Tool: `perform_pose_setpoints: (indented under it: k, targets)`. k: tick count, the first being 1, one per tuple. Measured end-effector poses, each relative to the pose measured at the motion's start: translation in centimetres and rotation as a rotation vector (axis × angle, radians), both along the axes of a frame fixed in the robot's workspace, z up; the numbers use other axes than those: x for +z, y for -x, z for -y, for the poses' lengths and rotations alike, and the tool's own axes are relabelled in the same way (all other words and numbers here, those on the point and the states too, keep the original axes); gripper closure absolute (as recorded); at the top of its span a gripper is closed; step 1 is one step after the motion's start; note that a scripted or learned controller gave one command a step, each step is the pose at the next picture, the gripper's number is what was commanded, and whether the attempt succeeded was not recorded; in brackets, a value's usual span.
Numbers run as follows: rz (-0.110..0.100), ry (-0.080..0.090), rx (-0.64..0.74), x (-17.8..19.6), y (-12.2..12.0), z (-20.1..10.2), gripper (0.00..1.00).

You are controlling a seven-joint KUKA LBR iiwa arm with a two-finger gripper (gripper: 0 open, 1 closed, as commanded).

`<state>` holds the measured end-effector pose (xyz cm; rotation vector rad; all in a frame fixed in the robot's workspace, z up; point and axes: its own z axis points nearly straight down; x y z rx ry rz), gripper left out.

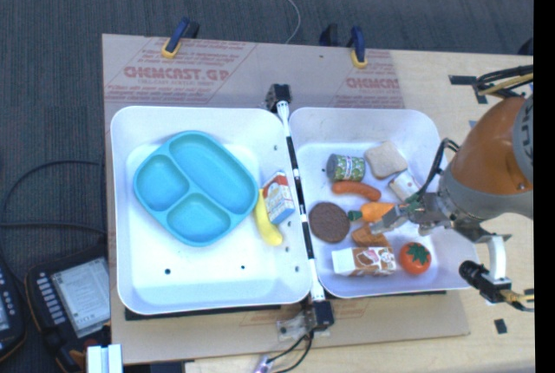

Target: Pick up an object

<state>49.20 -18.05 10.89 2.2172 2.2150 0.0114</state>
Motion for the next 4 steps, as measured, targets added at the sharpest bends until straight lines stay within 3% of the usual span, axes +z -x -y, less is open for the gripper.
perform_pose_setpoints:
  k: [1,2,3,4]
  targets:
    - [0.009,0.008,-0.003,-1.7,0.2,-6.5,0.00]
    - [0.013,0.001,-0.001,-0.4,0.0,-6.7,1.00]
    - [-0.009,0.000,0.002,10.8,-0.8,-13.3,1.00]
    - [-0.010,0.001,0.002,10.8,-0.8,-13.3,0.00]
